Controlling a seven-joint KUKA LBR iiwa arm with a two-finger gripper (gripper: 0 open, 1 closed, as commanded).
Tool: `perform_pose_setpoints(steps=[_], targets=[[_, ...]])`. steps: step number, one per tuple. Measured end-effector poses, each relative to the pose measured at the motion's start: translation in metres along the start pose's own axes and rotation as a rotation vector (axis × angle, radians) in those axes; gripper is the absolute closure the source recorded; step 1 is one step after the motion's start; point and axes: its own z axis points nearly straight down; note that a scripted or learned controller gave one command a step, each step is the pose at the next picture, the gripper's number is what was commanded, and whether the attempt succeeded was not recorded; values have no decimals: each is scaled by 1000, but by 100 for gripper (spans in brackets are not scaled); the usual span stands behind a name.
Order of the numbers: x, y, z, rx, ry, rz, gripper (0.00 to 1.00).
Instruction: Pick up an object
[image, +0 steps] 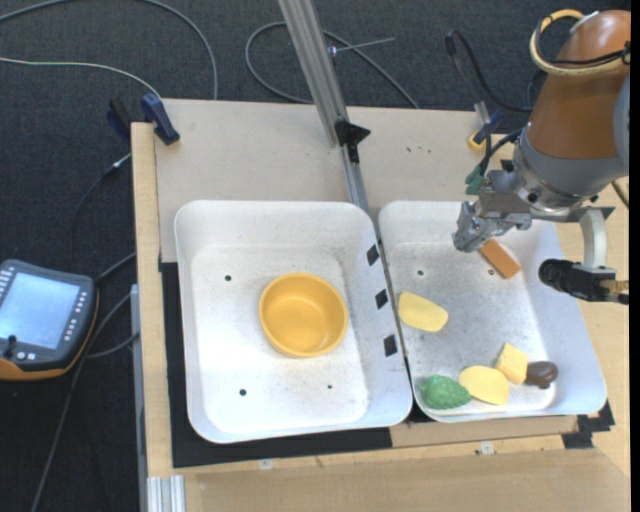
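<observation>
I have the end effector (474, 236) low beside the orange block (500, 259); grip state unclear. Next: centre over it, close.

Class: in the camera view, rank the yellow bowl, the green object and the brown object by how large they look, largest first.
1. Yellow bowl, clearly largest.
2. Green object.
3. Brown object, smallest.
The last two lie side by side at similar depth, so that order is sound.

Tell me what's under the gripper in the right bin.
An orange block lies on the right bin floor, poking out beside the gripper. Its upper end is covered by the gripper, so whether the two touch cannot be seen.
</observation>
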Motion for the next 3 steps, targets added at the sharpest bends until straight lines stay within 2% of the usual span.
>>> perform_pose_setpoints(steps=[1,2,3], targets=[[50,5,22,2,0,0,100],[103,2,25,1,0,0,100],[153,19,45,2,-1,0,100]])
